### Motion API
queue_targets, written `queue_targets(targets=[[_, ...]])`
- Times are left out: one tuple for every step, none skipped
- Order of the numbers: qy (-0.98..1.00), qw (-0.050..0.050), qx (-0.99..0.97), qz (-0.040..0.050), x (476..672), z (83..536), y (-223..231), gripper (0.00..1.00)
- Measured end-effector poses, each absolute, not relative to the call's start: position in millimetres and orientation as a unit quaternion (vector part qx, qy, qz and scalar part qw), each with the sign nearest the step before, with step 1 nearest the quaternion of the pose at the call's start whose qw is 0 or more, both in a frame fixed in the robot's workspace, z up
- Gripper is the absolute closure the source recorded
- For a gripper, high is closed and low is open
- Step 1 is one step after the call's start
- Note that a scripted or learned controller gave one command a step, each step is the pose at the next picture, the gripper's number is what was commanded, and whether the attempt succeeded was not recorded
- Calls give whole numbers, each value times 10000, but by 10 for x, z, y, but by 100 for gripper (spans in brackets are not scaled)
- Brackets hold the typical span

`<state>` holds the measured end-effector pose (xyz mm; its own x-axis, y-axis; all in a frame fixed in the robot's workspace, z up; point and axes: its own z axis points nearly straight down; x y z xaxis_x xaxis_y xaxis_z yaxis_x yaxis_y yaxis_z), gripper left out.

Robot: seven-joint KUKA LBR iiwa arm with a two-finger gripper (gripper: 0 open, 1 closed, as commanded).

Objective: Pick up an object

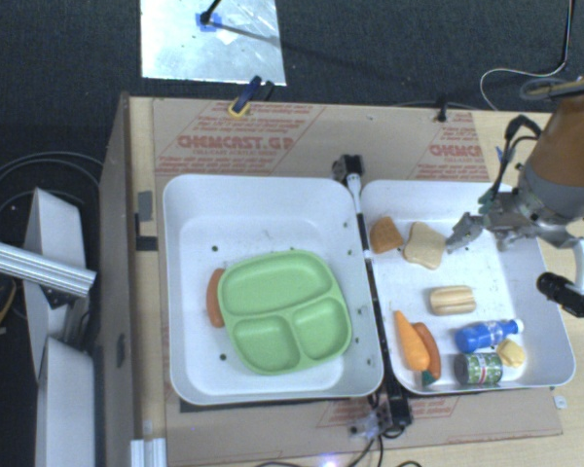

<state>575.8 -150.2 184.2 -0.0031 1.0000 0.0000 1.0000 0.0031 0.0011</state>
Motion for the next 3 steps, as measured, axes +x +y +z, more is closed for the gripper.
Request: queue_targets(targets=[[7085,-4,7057,3,5943,1236,-855,0],[7075,30,7067,16,5969,870,-942,0],[7087,32,7055,18,6376,871,-952,0]])
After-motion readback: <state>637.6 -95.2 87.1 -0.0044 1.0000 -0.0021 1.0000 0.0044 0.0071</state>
